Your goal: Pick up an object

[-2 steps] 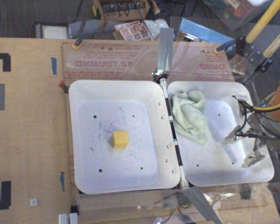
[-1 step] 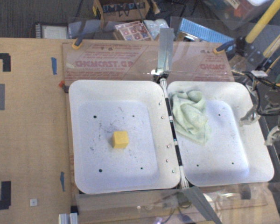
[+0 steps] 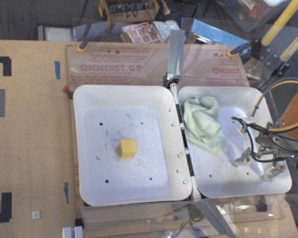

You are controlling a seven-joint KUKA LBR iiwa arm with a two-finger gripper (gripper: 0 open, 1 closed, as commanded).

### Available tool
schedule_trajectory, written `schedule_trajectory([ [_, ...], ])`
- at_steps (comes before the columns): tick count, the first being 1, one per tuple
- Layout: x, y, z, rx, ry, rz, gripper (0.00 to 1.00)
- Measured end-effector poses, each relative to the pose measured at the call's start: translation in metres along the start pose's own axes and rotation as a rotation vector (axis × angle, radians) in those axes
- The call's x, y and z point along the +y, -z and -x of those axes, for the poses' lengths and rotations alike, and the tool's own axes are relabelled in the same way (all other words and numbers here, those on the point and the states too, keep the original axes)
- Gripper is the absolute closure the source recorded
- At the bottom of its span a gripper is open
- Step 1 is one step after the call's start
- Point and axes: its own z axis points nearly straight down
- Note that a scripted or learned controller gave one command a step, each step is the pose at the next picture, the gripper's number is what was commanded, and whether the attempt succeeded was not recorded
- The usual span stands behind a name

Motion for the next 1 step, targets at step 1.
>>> schedule_trajectory([
  [1, -0.0376, -0.0004, 0.0252, -0.003, 0.188, 0.005, 0.0],
])
